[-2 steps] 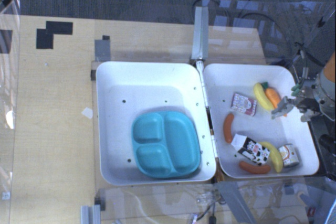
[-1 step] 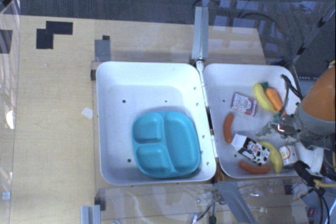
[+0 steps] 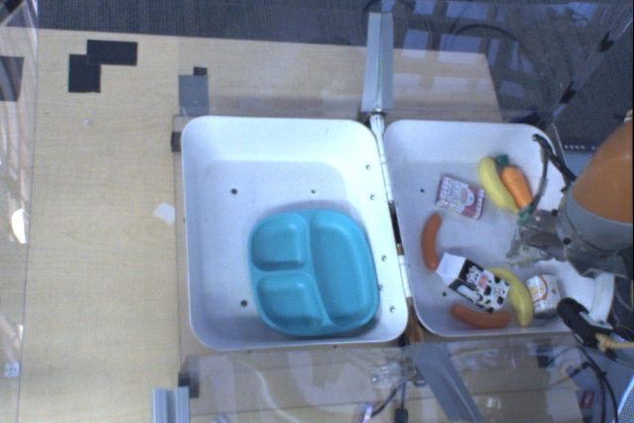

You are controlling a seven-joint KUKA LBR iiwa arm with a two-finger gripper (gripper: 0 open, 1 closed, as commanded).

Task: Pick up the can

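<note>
- On the wooden worktop [image 3: 109,243] two shallow white plastic bins sit side by side, the left bin [image 3: 213,163] and the right bin [image 3: 416,154] touching along a shared edge.
- At the near side of the left bin lies a turquoise plastic tray with three compartments [image 3: 312,272], flat on the bin floor.
- Near the right bin's near right corner stands the task's thing, a small metal can with a white and reddish label [image 3: 540,293], just right of a yellow banana [image 3: 517,293] and seemingly touching it.
- Left of that banana lies a small black-and-white patterned carton [image 3: 476,280], tilted, with a red sausage [image 3: 480,316] just nearer the camera.
- Further left a second red sausage [image 3: 430,241] lies lengthwise, apart from the others.
- At the far side of the right bin a small red-and-white printed packet [image 3: 461,196] rests flat; right of it a second yellow banana [image 3: 492,183] and an orange carrot with a green top [image 3: 516,184] lie pressed together.
- From the right the grey arm with its orange band [image 3: 604,183] reaches over the right bin, and the gripper [image 3: 532,243] hangs just beyond the can's far side, above the banana's end.
- Whether the jaws are spread or pressed together I cannot tell; nothing is seen between them.
</note>
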